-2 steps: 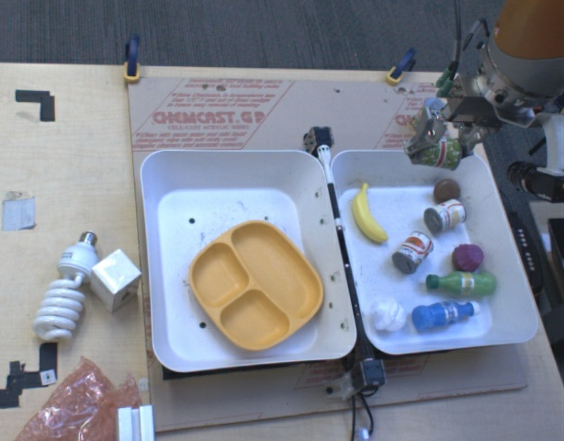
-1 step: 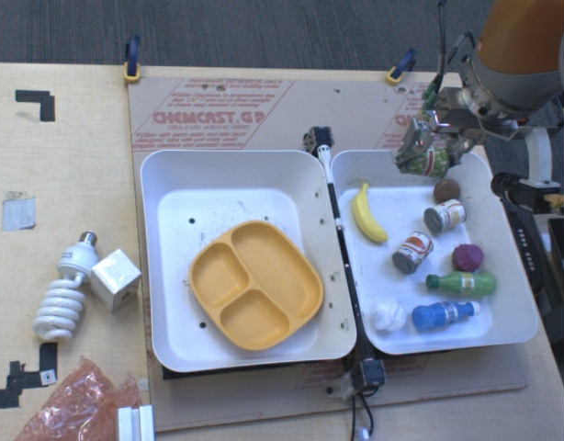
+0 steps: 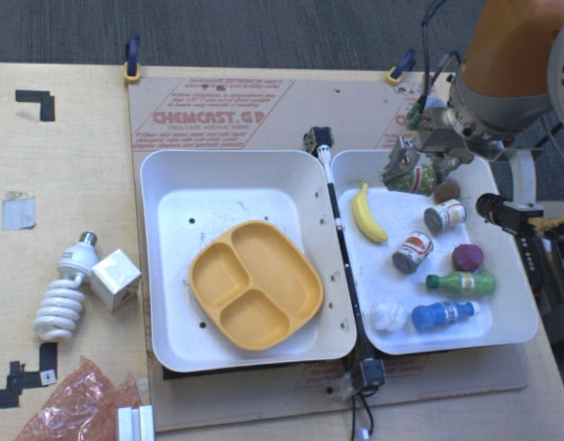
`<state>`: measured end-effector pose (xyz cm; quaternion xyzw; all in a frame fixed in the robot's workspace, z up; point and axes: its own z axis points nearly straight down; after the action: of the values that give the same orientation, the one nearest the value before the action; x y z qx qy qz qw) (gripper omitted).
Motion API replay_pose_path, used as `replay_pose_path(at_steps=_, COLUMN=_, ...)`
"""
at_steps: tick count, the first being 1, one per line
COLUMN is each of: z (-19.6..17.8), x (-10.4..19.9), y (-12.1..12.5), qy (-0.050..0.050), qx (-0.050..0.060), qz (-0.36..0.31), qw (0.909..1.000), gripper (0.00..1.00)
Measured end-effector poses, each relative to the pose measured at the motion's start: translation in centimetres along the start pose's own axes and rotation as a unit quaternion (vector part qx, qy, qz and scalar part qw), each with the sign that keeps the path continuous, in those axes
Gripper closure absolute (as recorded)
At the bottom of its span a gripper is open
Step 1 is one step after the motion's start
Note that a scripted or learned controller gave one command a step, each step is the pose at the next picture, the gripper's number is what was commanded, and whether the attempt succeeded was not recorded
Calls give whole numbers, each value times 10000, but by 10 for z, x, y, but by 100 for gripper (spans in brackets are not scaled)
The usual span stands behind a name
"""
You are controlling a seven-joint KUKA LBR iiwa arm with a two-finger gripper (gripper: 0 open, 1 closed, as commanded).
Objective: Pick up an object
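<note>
Pink crinkled wrapping (image 3: 80,402) lies at seven o'clock on the bench (image 3: 62,182), nearest the lens. Beyond it, a yellow divided plate (image 3: 254,285) fills the left bin (image 3: 163,274). At three o'clock the right bin (image 3: 512,324) holds a blue bottle (image 3: 443,315), green bottle (image 3: 461,284), two cans and a banana (image 3: 367,214). At one o'clock the end effector (image 3: 412,166) hangs over a greenish object (image 3: 418,180) in the far corner; whether it is spread cannot be told. Judged an approach: next, a descent, with the bin wall close.
</note>
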<state>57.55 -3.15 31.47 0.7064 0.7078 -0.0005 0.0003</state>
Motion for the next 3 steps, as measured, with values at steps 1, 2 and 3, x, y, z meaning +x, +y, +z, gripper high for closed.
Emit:
replay_pose_path(at_steps=1, z=6, x=1, y=-28, qy=1, qx=0, qz=18, qw=10000, gripper=100)
replay_pose_path(at_steps=2, z=6, x=1, y=-28, qy=1, qx=-1, qz=18, qw=10000, gripper=0)
replay_pose_path(at_steps=3, z=102, x=-35, y=21, qy=2, qx=1, qz=21, qw=10000, gripper=0)
